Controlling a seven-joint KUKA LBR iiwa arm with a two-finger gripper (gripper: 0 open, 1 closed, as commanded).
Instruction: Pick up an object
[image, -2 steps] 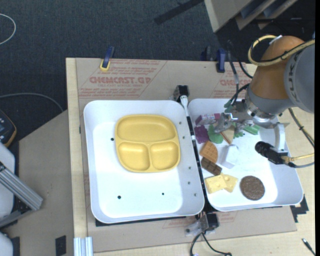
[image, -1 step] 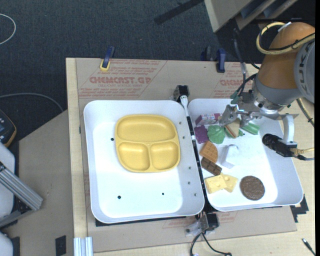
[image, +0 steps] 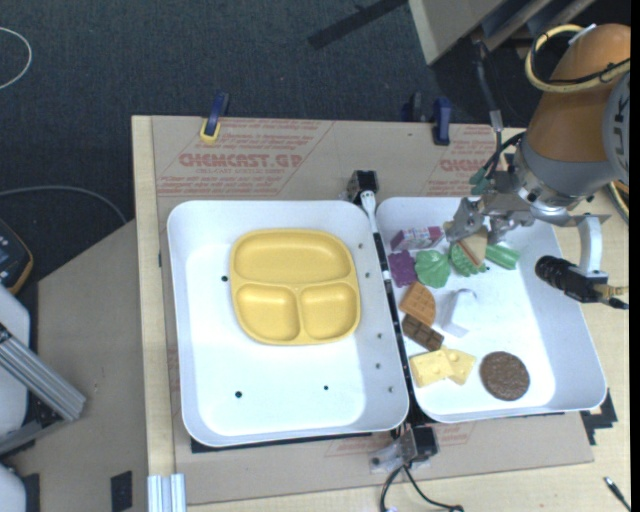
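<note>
Two white bins sit side by side on a cardboard-covered bench. The left bin (image: 200, 330) bears a yellow tray (image: 295, 283) with three compartments, lying toward its upper half. The right bin (image: 560, 340) bears a cluster of small items: a purple piece (image: 401, 266) near the dividing edge, green pieces (image: 433, 268) beside it, a brown wedge (image: 419, 304) below them, a yellow cheese slice (image: 442, 367) near the front, and a round brown patty (image: 505, 375) just right of the cheese. The arm (image: 575, 110) reaches in from the right, its gripper (image: 478, 238) low over the green pieces at the bin's upper part, touching or just above them.
</note>
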